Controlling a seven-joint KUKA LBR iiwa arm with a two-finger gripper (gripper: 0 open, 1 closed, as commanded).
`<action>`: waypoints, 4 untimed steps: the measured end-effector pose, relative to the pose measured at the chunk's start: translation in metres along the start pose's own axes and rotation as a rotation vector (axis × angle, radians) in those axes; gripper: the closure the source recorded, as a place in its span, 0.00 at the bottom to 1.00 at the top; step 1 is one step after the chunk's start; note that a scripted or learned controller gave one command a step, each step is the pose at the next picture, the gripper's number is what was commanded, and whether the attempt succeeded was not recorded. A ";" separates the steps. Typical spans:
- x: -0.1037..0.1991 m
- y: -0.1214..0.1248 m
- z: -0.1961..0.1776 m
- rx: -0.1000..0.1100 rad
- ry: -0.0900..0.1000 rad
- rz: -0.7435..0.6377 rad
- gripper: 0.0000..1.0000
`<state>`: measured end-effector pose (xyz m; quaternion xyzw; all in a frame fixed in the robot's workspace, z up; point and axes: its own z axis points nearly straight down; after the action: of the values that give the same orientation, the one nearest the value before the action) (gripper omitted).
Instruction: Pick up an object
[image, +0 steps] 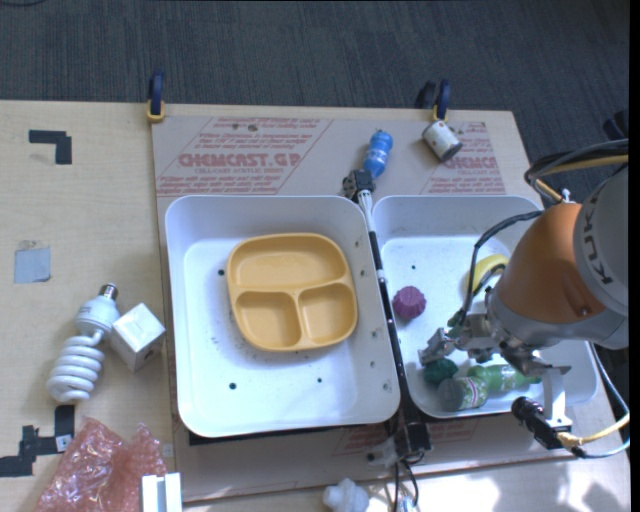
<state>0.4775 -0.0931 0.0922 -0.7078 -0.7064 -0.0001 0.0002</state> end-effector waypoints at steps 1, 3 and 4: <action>0.000 0.002 -0.010 -0.004 -0.001 0.002 1.00; 0.031 0.062 -0.100 -0.001 -0.001 -0.004 0.00; -0.022 0.141 0.000 0.000 -0.002 -0.003 0.00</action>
<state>0.6188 -0.1151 0.0925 -0.7067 -0.7076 0.0004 -0.0006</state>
